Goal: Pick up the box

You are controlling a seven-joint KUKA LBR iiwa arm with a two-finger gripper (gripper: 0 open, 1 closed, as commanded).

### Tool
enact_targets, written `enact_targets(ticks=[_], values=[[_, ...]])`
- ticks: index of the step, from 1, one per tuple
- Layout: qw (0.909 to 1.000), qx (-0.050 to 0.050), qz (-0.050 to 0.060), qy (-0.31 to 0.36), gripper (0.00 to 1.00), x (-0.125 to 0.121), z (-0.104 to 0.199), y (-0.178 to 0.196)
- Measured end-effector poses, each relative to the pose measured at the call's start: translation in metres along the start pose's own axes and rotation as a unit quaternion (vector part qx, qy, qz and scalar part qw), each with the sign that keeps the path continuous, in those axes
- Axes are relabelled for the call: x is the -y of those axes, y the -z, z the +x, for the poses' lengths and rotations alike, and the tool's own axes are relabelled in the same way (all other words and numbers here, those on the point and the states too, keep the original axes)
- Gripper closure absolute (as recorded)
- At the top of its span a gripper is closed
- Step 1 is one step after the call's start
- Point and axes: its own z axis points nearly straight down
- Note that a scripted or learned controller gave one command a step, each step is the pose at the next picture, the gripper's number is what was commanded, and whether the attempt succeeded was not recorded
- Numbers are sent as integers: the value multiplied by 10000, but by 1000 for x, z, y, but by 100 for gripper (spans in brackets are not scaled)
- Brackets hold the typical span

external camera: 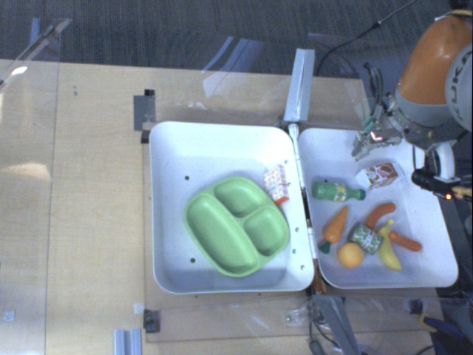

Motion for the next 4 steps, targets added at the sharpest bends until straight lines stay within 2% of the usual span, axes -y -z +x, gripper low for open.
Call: enact_targets(ticks=[1, 3, 4], values=[[9996, -8, 15, 266, 100, 11, 30, -23], [9996, 12, -59, 291, 100, 6, 30, 0], [9979, -5, 7, 648, 100, 11, 38, -15]])
